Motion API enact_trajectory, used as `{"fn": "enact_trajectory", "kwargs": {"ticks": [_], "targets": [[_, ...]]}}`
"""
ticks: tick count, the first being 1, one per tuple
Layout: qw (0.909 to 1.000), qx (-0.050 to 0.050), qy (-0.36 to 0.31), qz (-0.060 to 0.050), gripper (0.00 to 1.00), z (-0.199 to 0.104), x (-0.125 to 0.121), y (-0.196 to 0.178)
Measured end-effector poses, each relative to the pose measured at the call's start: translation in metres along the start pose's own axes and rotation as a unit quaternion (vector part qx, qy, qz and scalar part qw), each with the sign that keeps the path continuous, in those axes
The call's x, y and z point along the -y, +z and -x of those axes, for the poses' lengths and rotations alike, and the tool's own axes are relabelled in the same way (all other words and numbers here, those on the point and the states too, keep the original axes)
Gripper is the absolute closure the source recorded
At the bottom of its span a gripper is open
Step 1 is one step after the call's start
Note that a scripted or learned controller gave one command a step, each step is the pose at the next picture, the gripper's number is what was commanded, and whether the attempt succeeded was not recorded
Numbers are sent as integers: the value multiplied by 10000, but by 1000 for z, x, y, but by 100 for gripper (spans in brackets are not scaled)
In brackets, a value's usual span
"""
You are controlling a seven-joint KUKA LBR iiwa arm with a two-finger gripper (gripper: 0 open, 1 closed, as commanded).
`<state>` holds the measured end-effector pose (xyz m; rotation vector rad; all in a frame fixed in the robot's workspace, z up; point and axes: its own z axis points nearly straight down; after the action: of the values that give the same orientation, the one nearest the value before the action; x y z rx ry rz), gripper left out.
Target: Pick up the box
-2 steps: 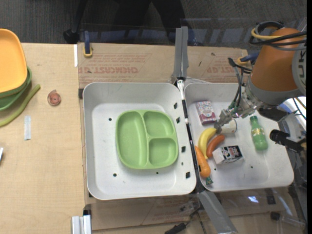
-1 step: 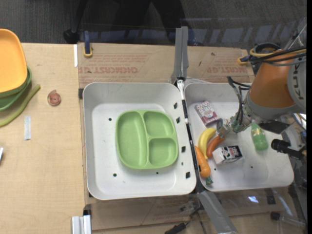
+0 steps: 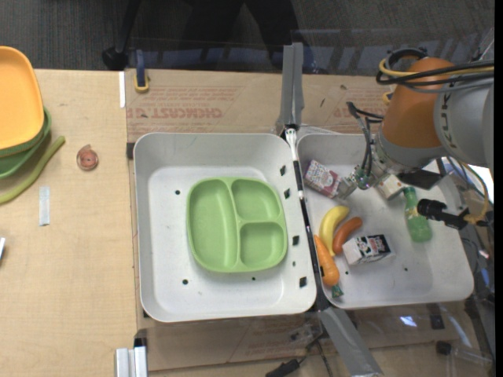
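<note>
Colours in my two white bins

Left bin (image 3: 149, 234) holds a light green tray (image 3: 236, 225). Right bin (image 3: 440, 281): yellow banana (image 3: 333, 222), orange carrot (image 3: 327, 264), green bottle (image 3: 417, 218), pink patterned box (image 3: 321, 177), black-and-white carton (image 3: 367, 248). My arm (image 3: 440, 116) is grey and orange.

Glossy plastic tray (image 3: 236, 225) (green), matt wooden bench (image 3: 71, 242).

The grey arm with its orange band (image 3: 416, 104) runs off the right edge, so its base is cut off. Its gripper (image 3: 369, 177) sits low over the right white plastic bin (image 3: 440, 289), its tip too small and cluttered with cables to read. The stacked orange and green plastic plates (image 3: 17, 108) are cropped by the left edge. The printing on the small pink and white box (image 3: 321, 177) is too blurred to read. The orange carrot (image 3: 327, 264) lies partly under the bin's rim.
</note>
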<state>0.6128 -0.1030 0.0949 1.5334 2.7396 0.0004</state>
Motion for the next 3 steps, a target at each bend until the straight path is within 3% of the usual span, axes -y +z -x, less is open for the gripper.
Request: {"fn": "enact_trajectory", "kwargs": {"ticks": [1,2,3], "targets": [[10000,9,23,8,100,1,1,-9],[9999,-2,136,-7,100,-49,-29,-96],[9999,-3,136,-8,0,-49,-29,-96]]}}
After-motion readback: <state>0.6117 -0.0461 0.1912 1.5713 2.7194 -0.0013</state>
